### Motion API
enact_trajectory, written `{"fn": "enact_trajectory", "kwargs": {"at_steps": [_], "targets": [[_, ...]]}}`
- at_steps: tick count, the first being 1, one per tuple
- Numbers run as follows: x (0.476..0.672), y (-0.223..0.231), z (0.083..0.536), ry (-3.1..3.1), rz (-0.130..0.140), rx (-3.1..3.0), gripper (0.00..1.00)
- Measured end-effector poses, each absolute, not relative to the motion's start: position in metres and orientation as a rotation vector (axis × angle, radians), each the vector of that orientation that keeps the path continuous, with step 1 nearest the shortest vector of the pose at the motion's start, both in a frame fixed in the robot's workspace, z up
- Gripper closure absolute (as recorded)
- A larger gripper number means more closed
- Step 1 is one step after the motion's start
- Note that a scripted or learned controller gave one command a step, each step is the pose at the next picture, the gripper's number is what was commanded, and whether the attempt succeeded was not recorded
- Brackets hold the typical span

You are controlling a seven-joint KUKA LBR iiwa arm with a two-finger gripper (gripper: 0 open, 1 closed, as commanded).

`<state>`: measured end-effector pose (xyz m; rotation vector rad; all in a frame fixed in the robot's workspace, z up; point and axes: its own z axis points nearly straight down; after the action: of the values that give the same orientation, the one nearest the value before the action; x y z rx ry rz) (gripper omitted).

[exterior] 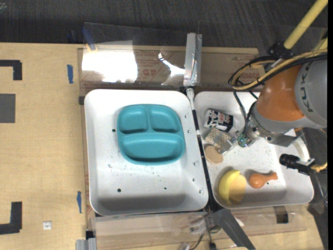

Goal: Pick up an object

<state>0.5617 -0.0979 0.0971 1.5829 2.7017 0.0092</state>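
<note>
Camera view: tool [240, 138] beside crumpled packet [218, 138].

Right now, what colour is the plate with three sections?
The plate is teal blue, seen clearly in the camera view, in the left bin.

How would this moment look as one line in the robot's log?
arm: over right bin | left bin: teal tray | right bin: banana, orange toy, packets | nothing seen held
</note>
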Motion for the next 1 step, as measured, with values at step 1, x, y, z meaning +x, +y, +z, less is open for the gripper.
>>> {"fn": "enact_trajectory", "kwargs": {"at_steps": [1], "targets": [[0.5880, -0.0465, 0.1839, 2.473, 0.001, 1.936, 1.00]]}}
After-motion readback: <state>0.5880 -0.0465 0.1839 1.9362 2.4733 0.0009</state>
